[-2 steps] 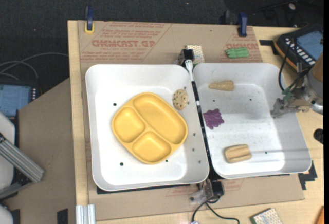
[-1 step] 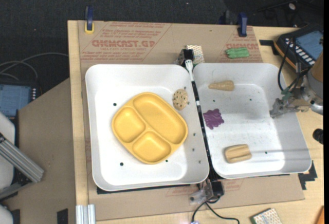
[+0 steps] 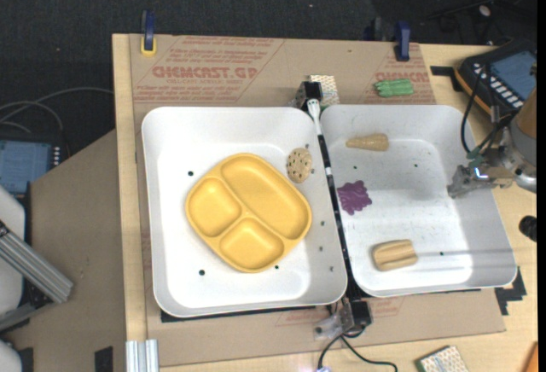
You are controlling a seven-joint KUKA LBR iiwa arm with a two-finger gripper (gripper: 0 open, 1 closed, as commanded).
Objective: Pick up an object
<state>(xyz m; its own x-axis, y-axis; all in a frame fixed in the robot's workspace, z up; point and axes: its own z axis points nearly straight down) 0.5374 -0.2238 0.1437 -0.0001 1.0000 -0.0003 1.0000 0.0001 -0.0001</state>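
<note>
The right bin [image 3: 461,234] holds a purple grape bunch [image 3: 353,195] near its left wall, a tan bread roll [image 3: 394,254] toward the front, and a pale elongated piece [image 3: 368,142] at the back. The left bin [image 3: 162,191] holds a yellow divided tray [image 3: 247,211] and a small speckled cookie [image 3: 299,164] beside it. My gripper [image 3: 467,179] sits at the right bin's right wall, well apart from all the objects, with nothing visibly between its fingers.
A green object [image 3: 393,88] lies on the cardboard behind the right bin. Blue clamps [image 3: 402,43] hold the board's back edge. A dark device [image 3: 503,80] and cables sit at the far right, behind the arm.
</note>
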